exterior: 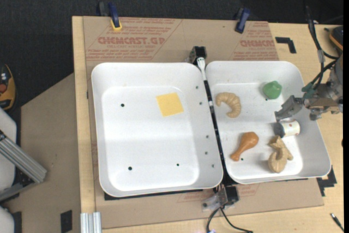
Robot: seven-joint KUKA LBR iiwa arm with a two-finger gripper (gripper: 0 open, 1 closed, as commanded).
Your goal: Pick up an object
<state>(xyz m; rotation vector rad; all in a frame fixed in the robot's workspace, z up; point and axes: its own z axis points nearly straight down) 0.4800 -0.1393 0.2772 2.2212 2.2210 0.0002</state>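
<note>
The right bin (256,174) holds several small items. Among them are a tan croissant (229,103), a green block (272,89) and an orange-brown drumstick (245,145). A beige knobbly figure (278,154) and a small white cylinder (288,128) lie there too. A flat yellow square (169,104) lies in the left bin (109,172). My gripper (294,107) reaches in over the right bin's right side, between the green block and the white cylinder, just above the cylinder. I see nothing held in it.
The bins sit side by side on a brown board (163,38), which is clamped at the back by blue clips (114,15). A black bracket (197,54) stands between the bins at the back. Cables (319,41) hang at the right edge.
</note>
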